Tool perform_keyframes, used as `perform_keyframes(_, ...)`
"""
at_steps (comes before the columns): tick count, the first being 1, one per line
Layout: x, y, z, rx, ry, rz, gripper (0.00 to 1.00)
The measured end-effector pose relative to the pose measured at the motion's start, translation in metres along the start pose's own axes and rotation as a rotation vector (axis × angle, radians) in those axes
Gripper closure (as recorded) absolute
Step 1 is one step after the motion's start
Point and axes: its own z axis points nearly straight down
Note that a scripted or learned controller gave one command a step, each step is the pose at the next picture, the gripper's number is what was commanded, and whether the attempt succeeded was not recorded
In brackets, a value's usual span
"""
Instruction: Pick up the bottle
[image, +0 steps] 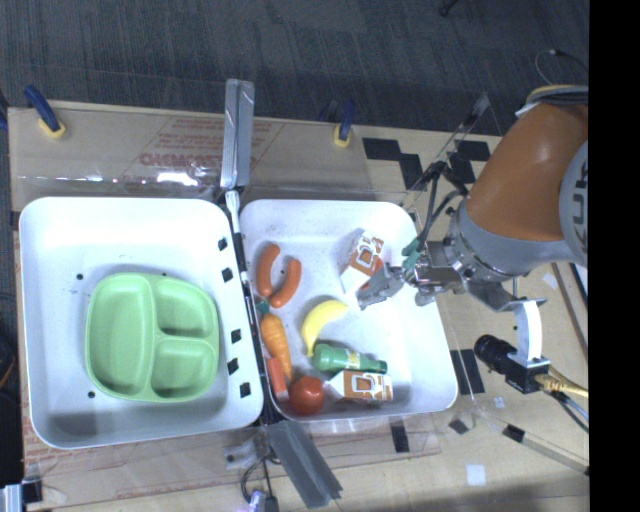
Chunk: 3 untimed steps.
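Whether the jaws of our grey two-finger gripper (392, 283) are gripping anything, we cannot tell. We are seeing the small green plastic bottle (345, 357) lying sideways in the right shallow white bin (432, 345), beside a yellow banana (321, 321).

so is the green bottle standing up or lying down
Lying down. The bottle rests on its side on the floor of the right bin, its long axis running across the view, between the banana and a small carton.
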Motion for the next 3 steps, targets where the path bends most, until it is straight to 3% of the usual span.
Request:
perform_keyframes(1, 0.020, -0.002, 0.121, 0.008, 0.002, 0.404, 0.00)
perform_keyframes(2, -0.014, 0.002, 0.188, -0.004, 0.003, 0.462, 0.00)
perform_keyframes(3, -0.020, 0.010, 0.195, -0.031, 0.011, 0.911, 0.00)
